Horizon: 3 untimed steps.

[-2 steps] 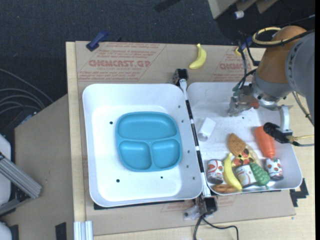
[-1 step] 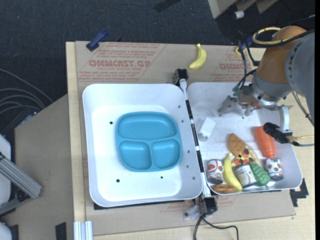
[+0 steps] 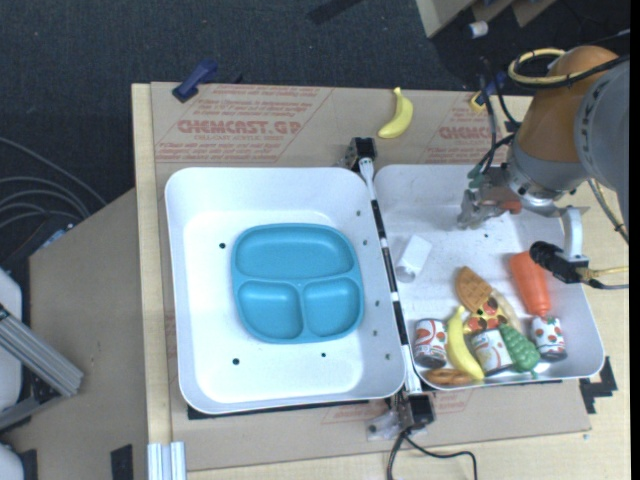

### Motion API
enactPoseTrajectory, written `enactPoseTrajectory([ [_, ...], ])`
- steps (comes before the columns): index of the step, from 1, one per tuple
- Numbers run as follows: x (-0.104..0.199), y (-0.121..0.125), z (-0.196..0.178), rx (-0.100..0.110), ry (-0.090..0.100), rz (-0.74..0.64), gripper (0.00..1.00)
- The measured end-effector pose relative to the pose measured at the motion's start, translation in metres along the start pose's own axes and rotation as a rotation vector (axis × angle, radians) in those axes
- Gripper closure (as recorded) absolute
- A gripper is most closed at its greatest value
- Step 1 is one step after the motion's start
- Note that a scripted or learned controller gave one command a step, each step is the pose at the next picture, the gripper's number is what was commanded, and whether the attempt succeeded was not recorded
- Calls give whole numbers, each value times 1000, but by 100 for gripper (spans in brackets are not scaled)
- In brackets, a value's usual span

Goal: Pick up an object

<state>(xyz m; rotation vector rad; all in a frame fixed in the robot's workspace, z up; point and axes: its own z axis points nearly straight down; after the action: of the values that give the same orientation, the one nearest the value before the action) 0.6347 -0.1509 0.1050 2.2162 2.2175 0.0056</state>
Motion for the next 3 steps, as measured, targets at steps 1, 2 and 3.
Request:
enactPoseTrajectory([
  [1, 0, 0, 0, 0, 0, 0, 0],
  [2, -24, 32, 21, 6, 1, 0, 0],
  [3, -24, 33, 10, 2, -1, -2, 100],
])
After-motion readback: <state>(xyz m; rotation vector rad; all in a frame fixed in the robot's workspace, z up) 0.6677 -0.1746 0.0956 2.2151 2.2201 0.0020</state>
